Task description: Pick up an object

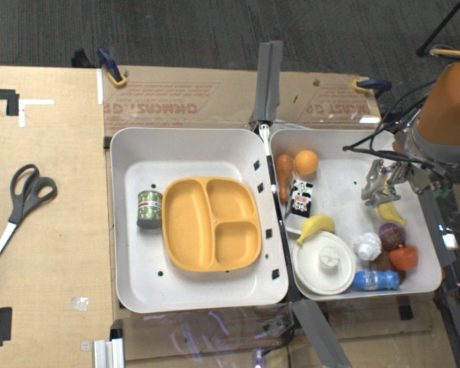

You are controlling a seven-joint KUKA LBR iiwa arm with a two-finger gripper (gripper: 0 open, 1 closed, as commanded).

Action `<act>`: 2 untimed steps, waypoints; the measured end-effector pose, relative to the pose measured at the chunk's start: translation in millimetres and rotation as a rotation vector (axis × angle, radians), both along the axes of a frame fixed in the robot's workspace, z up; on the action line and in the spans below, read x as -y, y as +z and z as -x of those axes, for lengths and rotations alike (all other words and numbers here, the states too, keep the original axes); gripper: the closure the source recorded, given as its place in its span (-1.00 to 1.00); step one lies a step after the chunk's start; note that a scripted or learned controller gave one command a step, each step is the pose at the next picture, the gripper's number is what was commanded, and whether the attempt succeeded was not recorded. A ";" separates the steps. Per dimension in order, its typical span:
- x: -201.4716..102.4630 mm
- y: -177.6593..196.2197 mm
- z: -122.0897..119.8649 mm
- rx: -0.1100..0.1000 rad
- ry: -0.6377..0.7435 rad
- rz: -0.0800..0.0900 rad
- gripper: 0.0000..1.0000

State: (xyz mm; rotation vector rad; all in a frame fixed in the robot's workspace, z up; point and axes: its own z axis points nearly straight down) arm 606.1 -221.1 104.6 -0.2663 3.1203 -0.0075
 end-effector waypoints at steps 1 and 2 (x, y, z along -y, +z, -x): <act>-30.9 3.8 -54.9 -0.003 -0.050 -0.005 1.00; -30.7 3.8 -54.8 -0.003 -0.051 -0.004 -1.00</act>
